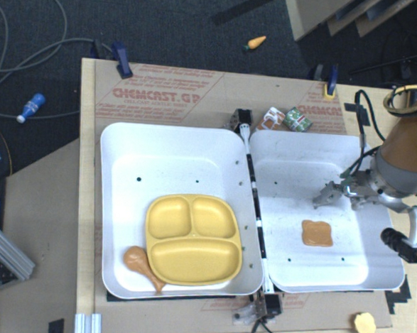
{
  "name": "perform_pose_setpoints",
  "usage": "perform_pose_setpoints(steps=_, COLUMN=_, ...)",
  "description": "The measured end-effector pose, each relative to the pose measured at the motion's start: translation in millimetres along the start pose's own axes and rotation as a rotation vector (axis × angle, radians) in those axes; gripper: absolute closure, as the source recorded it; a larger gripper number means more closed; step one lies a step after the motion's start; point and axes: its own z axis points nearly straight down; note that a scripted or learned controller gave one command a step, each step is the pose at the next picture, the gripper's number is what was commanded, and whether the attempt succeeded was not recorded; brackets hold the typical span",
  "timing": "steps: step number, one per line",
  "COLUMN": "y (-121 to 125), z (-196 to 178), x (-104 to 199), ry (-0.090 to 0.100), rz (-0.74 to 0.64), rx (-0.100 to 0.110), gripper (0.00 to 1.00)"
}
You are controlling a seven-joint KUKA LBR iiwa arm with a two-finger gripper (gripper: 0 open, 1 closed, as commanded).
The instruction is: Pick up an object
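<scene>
Brown toast slice [317,233] in right bin [293,275], below end effector [329,196]

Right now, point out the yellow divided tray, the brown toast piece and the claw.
yellow divided tray [192,241], camera view, on the ridge between its compartments.
brown toast piece [317,233], camera view, on the middle of its top face.
claw [327,197], camera view, at its fingertips.

Arm [406,158]: rounded grey casing, smooth and matte, with a broad orange-brown band above the wrist.
Wrist: grey collar below the band, paler at its lower rim.
Cables [367,134]: thin black leads run down along the arm's side; a yellow-and-black loop sits at the top of the band.
Pincer [329,196]: dull grey metal, slim and angular, with small dark fittings behind it.
</scene>
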Motion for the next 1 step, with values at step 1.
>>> perform_pose_setpoints(steps=1, y=-28.6, z=36.5, x=33.3, ry=0.01, rz=-0.001, rx=0.014, gripper=0.0)
